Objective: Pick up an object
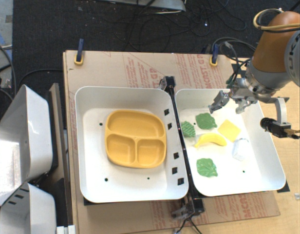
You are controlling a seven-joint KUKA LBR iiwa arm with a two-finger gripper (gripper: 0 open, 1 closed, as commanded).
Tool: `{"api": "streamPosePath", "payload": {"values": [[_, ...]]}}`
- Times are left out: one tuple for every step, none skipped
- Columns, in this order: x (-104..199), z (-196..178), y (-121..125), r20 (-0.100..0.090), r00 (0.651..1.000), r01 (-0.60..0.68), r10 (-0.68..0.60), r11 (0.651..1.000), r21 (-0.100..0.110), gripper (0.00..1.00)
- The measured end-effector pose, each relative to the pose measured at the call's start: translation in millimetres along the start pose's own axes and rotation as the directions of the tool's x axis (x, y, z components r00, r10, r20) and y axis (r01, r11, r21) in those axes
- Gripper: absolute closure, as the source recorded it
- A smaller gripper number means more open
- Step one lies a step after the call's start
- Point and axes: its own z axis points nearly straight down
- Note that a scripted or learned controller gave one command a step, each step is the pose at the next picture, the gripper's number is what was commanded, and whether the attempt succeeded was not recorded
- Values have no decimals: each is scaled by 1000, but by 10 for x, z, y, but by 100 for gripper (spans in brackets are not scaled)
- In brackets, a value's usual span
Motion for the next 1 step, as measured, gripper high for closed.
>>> {"api": "streamPosePath", "payload": {"values": [[2, -72, 27, 2, 1000, 2, -2, 1000, -13, 0]]}}
